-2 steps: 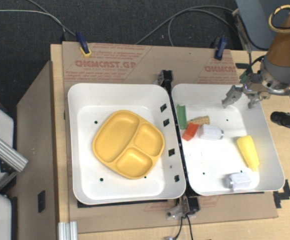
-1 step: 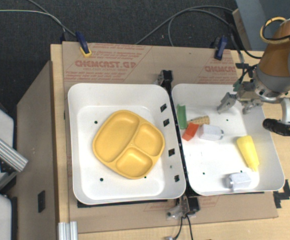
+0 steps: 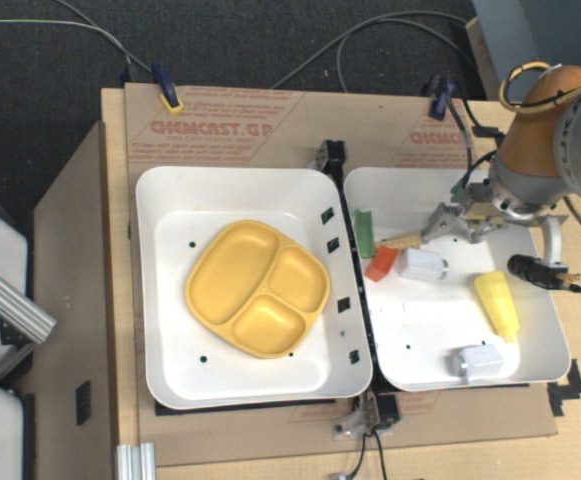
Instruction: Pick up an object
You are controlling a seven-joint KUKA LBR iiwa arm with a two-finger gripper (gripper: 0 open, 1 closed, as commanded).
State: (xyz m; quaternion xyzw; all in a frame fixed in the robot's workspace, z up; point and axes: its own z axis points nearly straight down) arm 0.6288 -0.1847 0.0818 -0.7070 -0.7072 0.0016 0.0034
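My gripper [image 3: 460, 230] hangs open over the back of the right bin [image 3: 530, 368], with nothing between its fingers. Just left of it lies a thin tan stick [image 3: 402, 240]. In front of that sit a white block [image 3: 422, 265] and an orange piece [image 3: 381, 263], which are the things closest to the gripper. A green bar [image 3: 365, 232] lies along the bin's left wall. Further right, a yellow bottle-shaped thing [image 3: 497, 304] rests on the floor. A grey and white object [image 3: 475, 360] lies near the front edge.
The left bin [image 3: 160, 268] holds a yellow divided plate [image 3: 258, 288] in its middle. A raised divider [image 3: 348, 268] with black clips separates the two bins. Bare floor shows in the right bin's middle [image 3: 425, 318].
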